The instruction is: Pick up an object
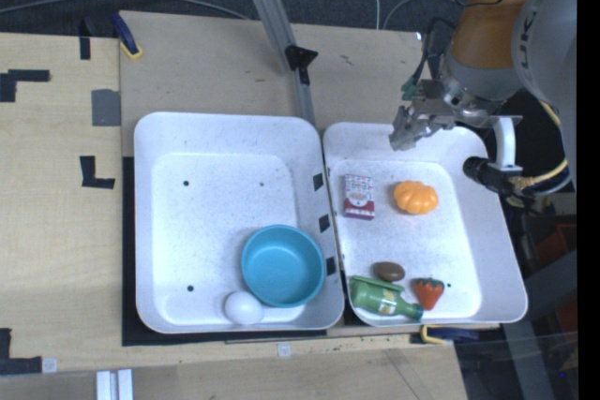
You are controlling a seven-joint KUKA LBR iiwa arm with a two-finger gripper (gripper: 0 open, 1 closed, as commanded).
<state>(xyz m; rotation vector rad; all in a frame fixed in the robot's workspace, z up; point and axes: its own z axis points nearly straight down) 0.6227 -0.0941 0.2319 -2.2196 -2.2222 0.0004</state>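
Here my claw hangs over the far rim of the right bin, near its upper left corner, with my grey arm and its orange band reaching in from the right. Nothing sits between the fingers, and from this slanted height I cannot tell whether they are spread or closed.

Below me the right bin holds the pickable things, all apart from the claw. A small red and white carton lies near the bin's left wall. Beside it, toward the right, sits an orange toy pumpkin — the nearest thing to me, yet still clear of my fingers. Along the near edge lie a green bottle on its side, a small brown oval piece just above it, and a red toy strawberry touching the bottle's neck end.

The left bin holds a blue bowl upright near its near right corner — and a white ball touching the bowl's lower left rim.
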